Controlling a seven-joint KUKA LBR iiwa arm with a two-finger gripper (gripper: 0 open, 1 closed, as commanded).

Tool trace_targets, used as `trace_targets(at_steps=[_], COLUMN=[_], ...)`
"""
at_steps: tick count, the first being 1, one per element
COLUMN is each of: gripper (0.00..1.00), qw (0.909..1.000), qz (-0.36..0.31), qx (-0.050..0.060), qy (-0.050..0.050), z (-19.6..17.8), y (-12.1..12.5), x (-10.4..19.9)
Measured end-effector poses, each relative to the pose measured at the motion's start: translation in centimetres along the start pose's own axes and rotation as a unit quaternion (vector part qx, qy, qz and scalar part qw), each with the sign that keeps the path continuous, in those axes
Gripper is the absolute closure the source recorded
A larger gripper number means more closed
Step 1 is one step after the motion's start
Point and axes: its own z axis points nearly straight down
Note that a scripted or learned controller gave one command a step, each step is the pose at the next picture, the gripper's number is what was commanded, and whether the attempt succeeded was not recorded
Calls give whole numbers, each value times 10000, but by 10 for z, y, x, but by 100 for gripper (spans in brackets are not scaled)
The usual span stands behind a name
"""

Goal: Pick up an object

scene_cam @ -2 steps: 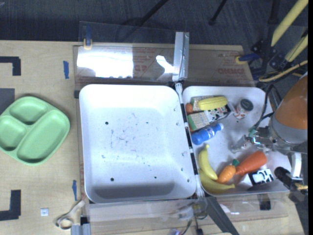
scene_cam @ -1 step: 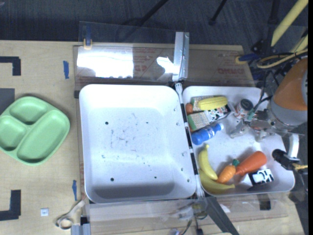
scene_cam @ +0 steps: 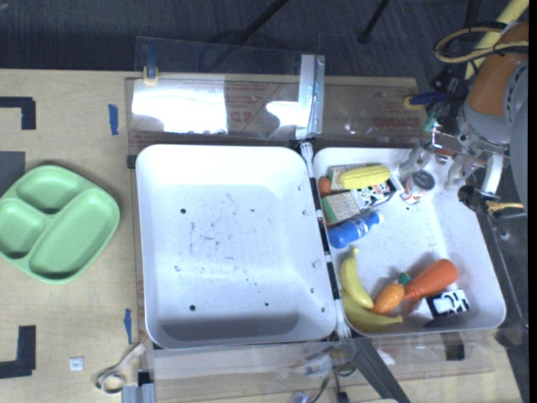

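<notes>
Jaws: the jaws (scene_cam: 436, 168) hang over the far right corner of the right bin (scene_cam: 470, 263); I cannot tell how far open they are, and I see nothing held by them
Arm: the arm (scene_cam: 495, 99) is grey with an orange band and comes in beyond the right bin's far right corner
Right bin: a corn cob (scene_cam: 362, 176) lies at the far left corner, with a small printed box (scene_cam: 357, 201) just beside it and a blue bottle (scene_cam: 352, 230) nearer to the front; a banana (scene_cam: 362, 296) lies along the front left part, an orange carrot (scene_cam: 424, 284) is beside it, and a small black and white object (scene_cam: 449, 304) sits at the front right
Left bin: the left bin (scene_cam: 226, 242) touches the right bin's left wall; only small dark marks on its floor
Around: a green divided plate (scene_cam: 54, 222) rests on the counter (scene_cam: 75, 326), well apart, left of the left bin; a clear plastic sheet (scene_cam: 226, 99) stands behind the left bin
</notes>
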Motion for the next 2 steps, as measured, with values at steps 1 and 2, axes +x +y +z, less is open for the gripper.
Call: trace_targets(at_steps=[1,2], gripper=[0,0], qw=[10000,9948], qz=[-3,-1010], qx=[4,-126], qy=[2,-34], z=[0,18], y=[0,2], x=[1,16])
